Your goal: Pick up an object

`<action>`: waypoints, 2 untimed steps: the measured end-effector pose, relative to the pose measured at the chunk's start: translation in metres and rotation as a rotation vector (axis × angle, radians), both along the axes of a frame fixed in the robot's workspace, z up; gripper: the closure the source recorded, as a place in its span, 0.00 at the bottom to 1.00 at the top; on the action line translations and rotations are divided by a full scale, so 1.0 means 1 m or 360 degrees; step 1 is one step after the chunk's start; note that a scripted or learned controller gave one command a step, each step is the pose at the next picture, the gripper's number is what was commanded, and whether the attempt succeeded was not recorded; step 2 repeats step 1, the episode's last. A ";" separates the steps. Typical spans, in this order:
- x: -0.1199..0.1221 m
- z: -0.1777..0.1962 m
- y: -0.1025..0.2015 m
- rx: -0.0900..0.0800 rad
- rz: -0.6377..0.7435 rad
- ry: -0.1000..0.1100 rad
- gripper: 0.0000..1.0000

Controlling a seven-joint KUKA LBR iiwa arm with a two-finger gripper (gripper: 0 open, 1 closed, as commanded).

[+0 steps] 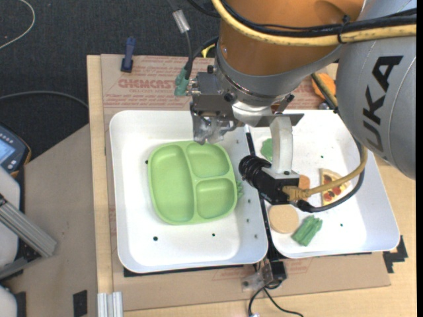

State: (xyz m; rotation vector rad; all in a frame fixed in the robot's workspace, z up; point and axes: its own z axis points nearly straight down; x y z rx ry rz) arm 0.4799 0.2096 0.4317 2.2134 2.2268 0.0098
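Light green divided plate [192, 182] just below the metal-grey fingers [206, 132], in a white bin [132, 197]. Right of the fingers: tan round cookie [284, 219], green block [307, 231], pizza slice [332, 182] with yellow crust and red spots. Arm [291, 18] orange over grey.

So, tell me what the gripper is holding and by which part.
Cannot be told: the gripper sits at the green plate's far rim, but no grasp is visible.

Divided tray [192, 183] lies in left bin [132, 177]. Right bin [370, 203] holds round disc [284, 220] near front, block [307, 231] just right of it, pizza slice [332, 182] farther back.
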 end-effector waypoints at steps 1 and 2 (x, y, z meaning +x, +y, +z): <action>-0.001 -0.084 -0.089 -0.0012 -0.0025 0.0024 1.00; -0.001 -0.084 -0.089 -0.0012 -0.0025 0.0024 1.00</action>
